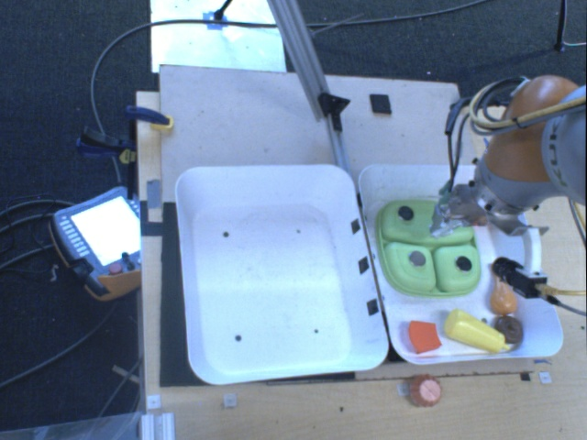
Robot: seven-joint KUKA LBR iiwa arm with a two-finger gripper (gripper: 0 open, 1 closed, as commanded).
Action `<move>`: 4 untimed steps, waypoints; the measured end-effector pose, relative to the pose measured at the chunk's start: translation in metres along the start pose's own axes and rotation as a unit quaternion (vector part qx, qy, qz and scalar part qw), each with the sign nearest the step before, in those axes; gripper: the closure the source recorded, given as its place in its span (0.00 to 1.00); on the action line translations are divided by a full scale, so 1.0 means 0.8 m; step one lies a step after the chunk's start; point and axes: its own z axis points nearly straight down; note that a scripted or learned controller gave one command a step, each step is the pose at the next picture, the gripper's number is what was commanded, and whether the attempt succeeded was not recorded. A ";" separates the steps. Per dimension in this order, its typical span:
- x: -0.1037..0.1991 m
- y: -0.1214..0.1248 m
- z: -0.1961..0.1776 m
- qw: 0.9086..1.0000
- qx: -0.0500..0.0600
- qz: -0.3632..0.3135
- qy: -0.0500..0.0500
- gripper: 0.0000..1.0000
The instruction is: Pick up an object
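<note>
Green tray [426, 264] sits in the right bin [550, 337], upper-middle, three round dimples on top. It's the closest candidate: hand [447, 220] is right over its upper right part, tip looks down at or on the surface. Can't tell if the fingers are spread or closed, too small and blurred against the green. Nothing visibly pinched, so no hold to claim.

Key relation: tray is directly under the hand, so the next move is probably a straight descent or close rather than a sideways shift.

Further out, along the bin's near edge: orange block [423, 336], yellow piece [476, 331] lying long axis left-right, brown ring [509, 330], small orange item [503, 298]. All well apart from the hand. Left bin [197, 191] beside it, on the bench [238, 108].
</note>
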 end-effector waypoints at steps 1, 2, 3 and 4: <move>0.001 0.000 -0.081 1.000 -0.002 -0.002 0.000 1.00; 0.001 0.002 -0.078 1.000 0.001 -0.002 0.000 1.00; 0.065 0.001 -0.097 1.000 0.001 -0.004 0.001 1.00; 0.132 -0.002 -0.111 1.000 0.001 -0.005 0.002 1.00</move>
